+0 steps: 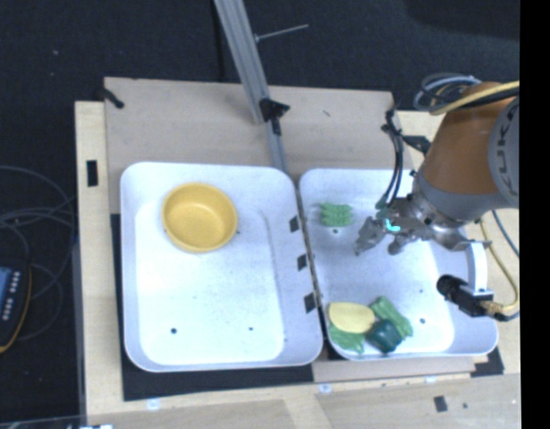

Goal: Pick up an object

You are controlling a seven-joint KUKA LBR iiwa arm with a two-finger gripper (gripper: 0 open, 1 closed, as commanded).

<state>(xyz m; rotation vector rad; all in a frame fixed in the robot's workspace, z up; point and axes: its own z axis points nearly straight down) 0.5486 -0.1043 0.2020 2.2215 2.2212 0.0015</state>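
While the gripper [379, 237] hangs over the middle of the right bin [435, 266], its two dark fingers look spread apart with nothing between them, so the pick is not yet made. The nearest candidate is the small green object [334, 213], a crinkled, leafy-looking piece lying alone on the white floor near the bin's far left corner, just beside the divider between the bins. It sits a little to the camera's left of the gripper and apart from it.

To do this step well, I judge the arm should centre the gripper over that green piece, turn the wrist so the fingers close across its narrow side, and come straight down until the tips reach the bin floor before closing. The piece looks low and flat, so a shallow descent would likely close on air. The divider wall is close, so the finger on that side needs room.

The other choice is the cluster at the bin's near left corner: a yellow object [349, 315], a light green piece [389, 312] and a dark teal block [383, 334], all touching or overlapping. They are crowded against the bin wall and harder to isolate.

The left bin [212, 320] holds a yellow bowl [200, 217], upright, well apart from the gripper.
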